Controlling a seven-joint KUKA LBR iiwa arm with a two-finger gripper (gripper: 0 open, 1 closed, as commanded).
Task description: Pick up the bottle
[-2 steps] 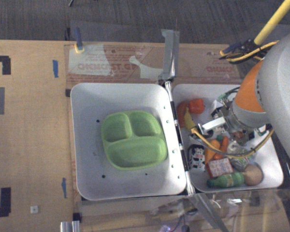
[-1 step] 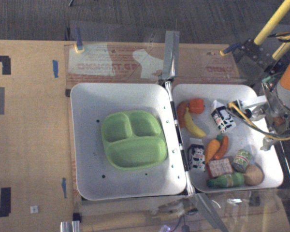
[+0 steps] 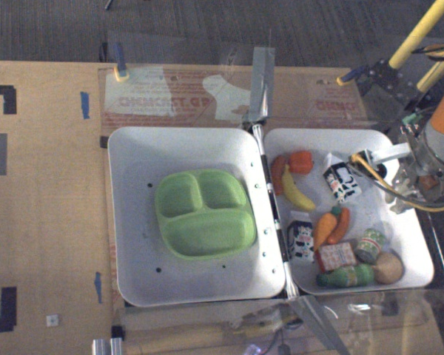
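The bottle (image 3: pixel 345 276) is green with a yellow label. It lies on its side along the front wall of the right bin (image 3: pixel 311 140), between a red box (image 3: pixel 336 257) and a brown potato (image 3: pixel 388 268). My gripper (image 3: pixel 404 174) hangs over the bin's right rim, well behind and to the right of the bottle. Cables and the wrist body cover its tips. Nothing shows in its grasp.
The right bin also holds a banana (image 3: pixel 297 191), a red pepper (image 3: pixel 300 161), two carrots (image 3: pixel 331 226), two cow-patterned cartons (image 3: pixel 341 181) (image 3: pixel 301 240) and a green can (image 3: pixel 370 245). The left bin (image 3: pixel 133 154) holds a green divided plate (image 3: pixel 204 214).
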